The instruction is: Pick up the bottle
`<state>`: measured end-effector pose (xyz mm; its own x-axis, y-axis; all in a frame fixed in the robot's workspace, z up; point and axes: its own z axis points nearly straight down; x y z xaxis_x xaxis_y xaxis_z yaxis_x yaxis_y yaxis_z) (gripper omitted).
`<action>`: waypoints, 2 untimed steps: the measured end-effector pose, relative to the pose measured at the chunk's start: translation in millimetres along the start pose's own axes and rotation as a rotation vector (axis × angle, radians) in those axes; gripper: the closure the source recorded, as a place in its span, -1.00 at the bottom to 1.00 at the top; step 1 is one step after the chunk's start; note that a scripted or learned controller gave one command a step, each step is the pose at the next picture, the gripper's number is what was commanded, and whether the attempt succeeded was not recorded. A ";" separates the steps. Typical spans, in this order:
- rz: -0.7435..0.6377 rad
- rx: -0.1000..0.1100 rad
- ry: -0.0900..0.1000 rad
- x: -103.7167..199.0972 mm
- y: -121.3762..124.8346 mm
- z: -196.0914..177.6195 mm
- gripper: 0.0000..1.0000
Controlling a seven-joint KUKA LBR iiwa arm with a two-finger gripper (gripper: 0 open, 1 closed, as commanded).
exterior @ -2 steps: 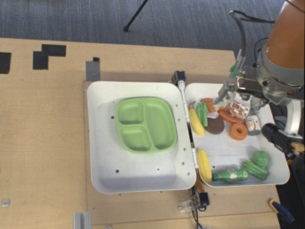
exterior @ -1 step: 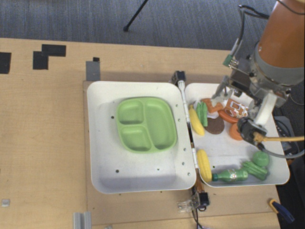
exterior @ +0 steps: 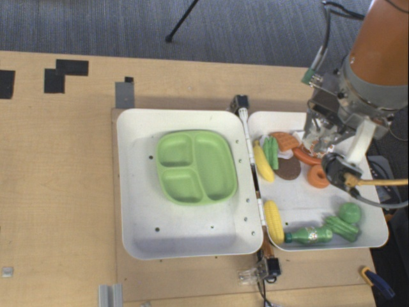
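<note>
A green bottle (exterior: 309,236) lies on its side along the near edge of the right bin (exterior: 377,232), between a yellow corn cob (exterior: 273,221) and a green toy (exterior: 345,221). My gripper (exterior: 317,141) hangs over the far part of that bin, above the orange and brown toys, well away from the bottle. The fingers blur into the clutter below them.
The left bin (exterior: 137,190) holds a green divided plate (exterior: 193,166). In the right bin lie a yellow banana (exterior: 262,162), a green pepper (exterior: 271,152), a brown disc (exterior: 289,169) and an orange ring (exterior: 318,176). Cables trail off the bench's right side.
</note>
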<state>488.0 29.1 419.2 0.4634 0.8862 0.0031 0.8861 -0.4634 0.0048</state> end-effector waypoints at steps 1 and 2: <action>0.000 0.000 0.000 0.0 0.0 0.1 -1.00; -0.008 -0.002 0.001 0.9 0.7 -11.0 1.00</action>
<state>488.9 29.6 430.2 0.4563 0.8898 0.0045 0.8898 -0.4563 0.0073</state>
